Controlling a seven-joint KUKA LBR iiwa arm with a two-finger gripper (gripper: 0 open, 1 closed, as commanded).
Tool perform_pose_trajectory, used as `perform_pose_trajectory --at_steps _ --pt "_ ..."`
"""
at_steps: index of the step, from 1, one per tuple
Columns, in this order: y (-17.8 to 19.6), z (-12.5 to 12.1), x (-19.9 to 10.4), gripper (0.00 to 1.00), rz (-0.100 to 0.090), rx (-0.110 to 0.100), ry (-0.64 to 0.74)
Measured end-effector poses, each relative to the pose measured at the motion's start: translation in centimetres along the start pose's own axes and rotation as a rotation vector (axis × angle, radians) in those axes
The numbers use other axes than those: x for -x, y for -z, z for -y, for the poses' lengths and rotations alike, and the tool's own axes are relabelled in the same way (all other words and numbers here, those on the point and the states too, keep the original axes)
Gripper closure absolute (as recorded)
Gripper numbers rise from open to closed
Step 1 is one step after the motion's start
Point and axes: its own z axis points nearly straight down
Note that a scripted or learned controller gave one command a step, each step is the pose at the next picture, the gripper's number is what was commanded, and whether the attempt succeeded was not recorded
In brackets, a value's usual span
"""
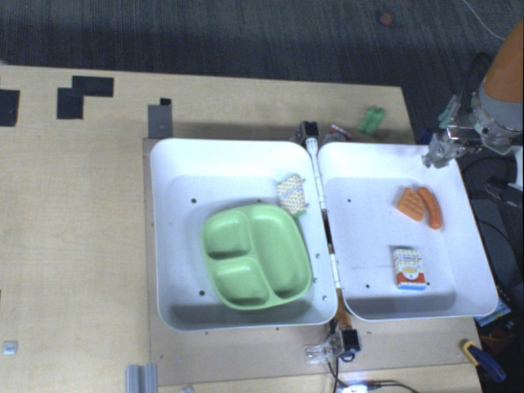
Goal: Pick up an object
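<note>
Orange hot dog lies in the right bin, upper right part; small carton near it, lower, apart. Green sectioned plate sits in the left bin, with a patterned packet just at its upper right edge. Pincer hovers at the right bin's far right corner, carrying nothing; its opening cannot be judged.

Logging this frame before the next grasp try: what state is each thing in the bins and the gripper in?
Green divided plate: flat in the left bin, right way up, compartments bare.
Patterned packet: in the left bin, at the plate's upper right edge.
Orange sausages: lying in the right bin, untouched.
Small carton: lying flat in the right bin.
Gripper: over the right bin's upper right corner, holding nothing visible.
</note>
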Motion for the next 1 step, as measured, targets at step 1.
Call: perform_pose_trajectory --at_steps 1 --pt "-0.09 0.01 -0.09 0.00 -0.001 -0.002 0.001"
